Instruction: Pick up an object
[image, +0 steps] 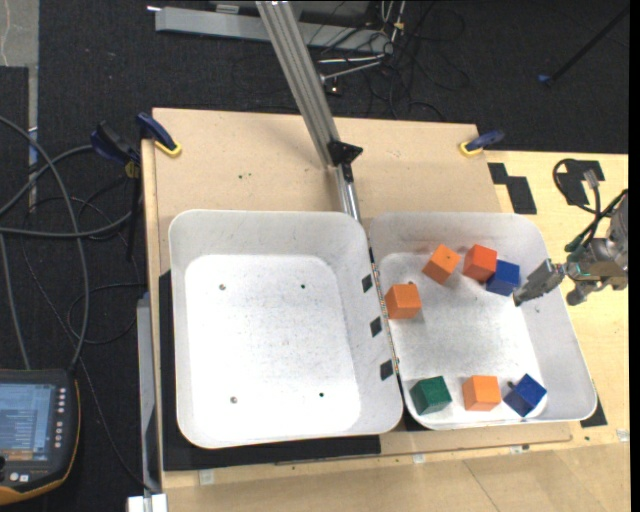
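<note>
We see two white bins side by side on a tan bench (420, 165), and all the blocks lie in the right bin (500, 345). The gripper (557, 282) reaches in at the bin's three o'clock edge, over the rim, with its two fingers (532, 284) spread apart and nothing between them. Nearest to it, toward nine o'clock from the fingertips, sits a blue block (503, 275), touching an orange-red block (480, 262) at its ten o'clock side. Just beyond that pair lies an orange block (442, 264), tilted on its corner. Another orange block (403, 300) rests near the bin's nine o'clock wall, beside the seam between the bins. Along the six o'clock edge we find a green block (432, 394), an orange block (482, 392) and a second blue block (525, 394) in a row, the last two nearly touching. The left bin (265, 320) shows its speckled floor.
</note>
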